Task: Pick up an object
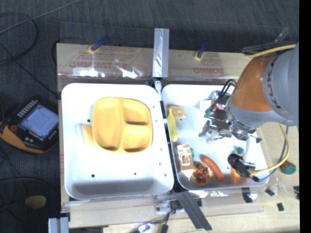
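Overhead slanted view of the bench, on which we see two shallow white bins set side by side. The left bin (73, 178) holds a yellow compartmented tray (121, 123), lying with its three hollows facing up, one large on the left and two smaller on the right. The right bin (194, 93) holds the loose objects. Along its left wall lies a yellow banana-like piece (171, 125), with a small tan block (178, 112) just above and beside it. Lower down we note a white and orange carton (184, 157), and near the front wall a red-orange sausage-shaped toy (213, 167) lying aslant, touching a brown and orange lump (201, 174) at its left. An orange piece (235, 176) sits near the front right corner, partly under a black fitting with a yellow cable. The grey arm with its orange band (252, 91) reaches in from the right, and the gripper (214, 127) hangs over the middle of the right bin, above bare white floor, well apart from the carton and the sausage toy. We cannot tell how it is set, since its metal parts blur together, and we see no object in it. A handheld pendant (34, 125) lies on the dark floor left of the bench.
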### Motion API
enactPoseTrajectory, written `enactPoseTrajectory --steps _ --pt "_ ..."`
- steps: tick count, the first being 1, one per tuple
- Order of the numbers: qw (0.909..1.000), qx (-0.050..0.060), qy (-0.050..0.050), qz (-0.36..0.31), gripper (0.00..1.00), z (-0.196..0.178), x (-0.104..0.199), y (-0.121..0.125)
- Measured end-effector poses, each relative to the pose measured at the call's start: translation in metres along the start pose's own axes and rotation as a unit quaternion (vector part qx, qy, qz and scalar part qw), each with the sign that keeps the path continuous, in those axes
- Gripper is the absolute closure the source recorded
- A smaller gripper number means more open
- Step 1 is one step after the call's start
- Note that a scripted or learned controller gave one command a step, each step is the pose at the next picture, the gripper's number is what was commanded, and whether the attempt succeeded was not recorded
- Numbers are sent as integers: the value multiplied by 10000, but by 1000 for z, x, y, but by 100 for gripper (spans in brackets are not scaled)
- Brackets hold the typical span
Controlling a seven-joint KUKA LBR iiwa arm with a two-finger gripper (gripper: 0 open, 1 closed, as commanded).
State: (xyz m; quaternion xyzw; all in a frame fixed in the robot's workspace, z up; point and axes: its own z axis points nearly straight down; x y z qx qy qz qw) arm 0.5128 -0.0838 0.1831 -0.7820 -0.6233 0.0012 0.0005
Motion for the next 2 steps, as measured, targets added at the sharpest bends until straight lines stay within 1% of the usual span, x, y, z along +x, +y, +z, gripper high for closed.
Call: enactPoseTrajectory --steps 1,2 --pt "10000 0 -2 3 0 0 0 0" --pt "9998 -92 -4 -180 0 93 -35 -15"
